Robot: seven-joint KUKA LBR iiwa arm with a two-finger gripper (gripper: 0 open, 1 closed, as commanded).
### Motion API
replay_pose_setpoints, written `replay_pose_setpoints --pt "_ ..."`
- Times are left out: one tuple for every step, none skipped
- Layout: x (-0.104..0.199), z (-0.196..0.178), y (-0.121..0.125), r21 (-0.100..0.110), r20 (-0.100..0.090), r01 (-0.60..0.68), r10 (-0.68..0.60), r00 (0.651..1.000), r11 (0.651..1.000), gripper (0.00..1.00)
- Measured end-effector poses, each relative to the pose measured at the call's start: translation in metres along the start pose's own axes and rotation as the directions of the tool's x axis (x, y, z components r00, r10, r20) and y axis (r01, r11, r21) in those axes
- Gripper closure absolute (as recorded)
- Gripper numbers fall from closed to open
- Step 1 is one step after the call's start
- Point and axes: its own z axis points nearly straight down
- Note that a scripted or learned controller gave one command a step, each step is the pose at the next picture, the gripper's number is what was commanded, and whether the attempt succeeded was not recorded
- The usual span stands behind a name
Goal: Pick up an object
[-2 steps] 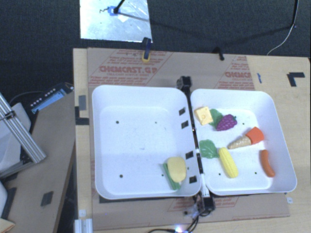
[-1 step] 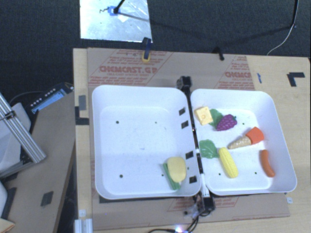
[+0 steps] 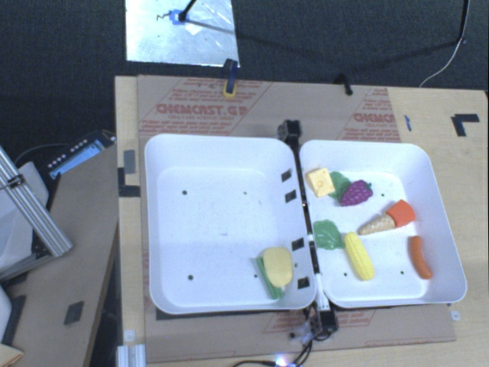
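A: Since the toys are spread apart in the right bin (image 3: 439,205), which would you try first?

B: The corn (image 3: 359,255), I'd judge; it lies alone near the front, just beside the green leaf (image 3: 328,235).

A: And the lemon (image 3: 277,266)?

B: It sits in the left bin (image 3: 176,167), tucked into the corner by the divider, so the walls could crowd the approach.

A: How do the jaws stand?

B: I can't tell that.
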Motion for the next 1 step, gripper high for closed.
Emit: replay_pose_setpoints --pt "0.0001 0.0 0.0 0.0 0.0 0.0 0.0 1.0 1.0 1.0"
